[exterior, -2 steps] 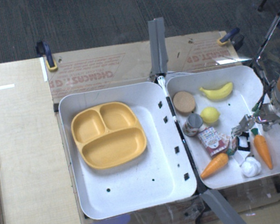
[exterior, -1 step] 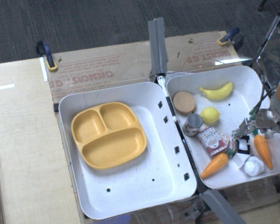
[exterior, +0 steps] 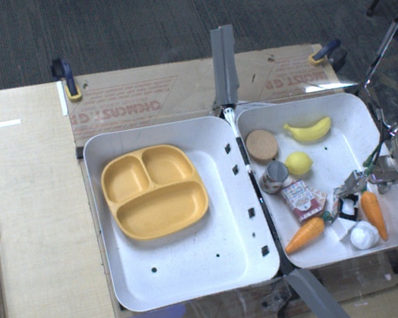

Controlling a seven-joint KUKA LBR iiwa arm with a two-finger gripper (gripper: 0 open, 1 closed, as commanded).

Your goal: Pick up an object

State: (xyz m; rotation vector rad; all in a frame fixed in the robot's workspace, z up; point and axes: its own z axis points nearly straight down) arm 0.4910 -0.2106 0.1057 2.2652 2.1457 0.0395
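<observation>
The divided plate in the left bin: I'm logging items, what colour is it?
Plain yellow-orange, no pattern; the plate shows clearly in the camera view.

Fixed overhead camera, slanted down on both bins (exterior: 105, 232)

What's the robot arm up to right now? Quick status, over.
Gripper low in right bin, grip unclear. Carrot beside it. White ball, second carrot crowd close.

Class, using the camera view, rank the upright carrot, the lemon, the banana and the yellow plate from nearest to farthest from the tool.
1. Upright carrot, just below the tool, right bin.
2. Lemon, up and left of it, mid right bin.
3. Banana, at the right bin's far side.
4. Yellow plate, across in the left bin.
</observation>
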